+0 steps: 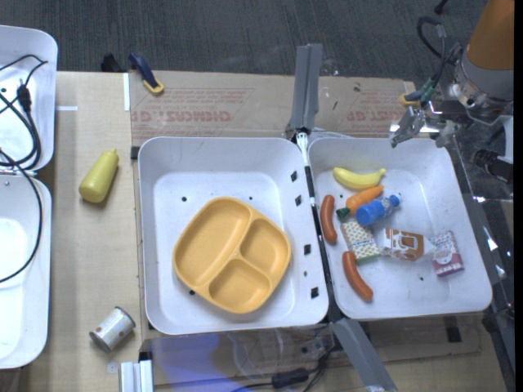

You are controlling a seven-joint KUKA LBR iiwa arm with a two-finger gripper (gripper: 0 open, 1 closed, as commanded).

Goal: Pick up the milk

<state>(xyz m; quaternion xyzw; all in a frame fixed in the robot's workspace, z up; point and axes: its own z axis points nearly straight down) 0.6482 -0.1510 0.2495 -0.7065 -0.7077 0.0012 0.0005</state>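
The gripper [421, 122] hangs over the far rim of the right bin [466, 300], near its back right corner; the picture does not show whether it is released or clenched, and nothing is visible in its grasp. The grey arm with its orange band rises behind it toward two o'clock.

The milk [404, 244] lies flat on the floor of the right bin, a small white and brown carton, well apart from the gripper and roughly at six o'clock from it, a touch toward seven. That is the bearing the coming move turns on, as I judge it: travel nearer the viewer across the bin, then a descent.

The carton's long axis runs nearly across the view, from about nine to three o'clock, tilted slightly down at the right; which end is the top is too small to read. Its neighbours sit close: a patterned packet [359, 241] just beside it at nine o'clock, a pink-and-white carton [446, 254] near it at three o'clock, and a blue bottle [377, 211] at eleven o'clock. Closing across the short axis looks the safer choice.
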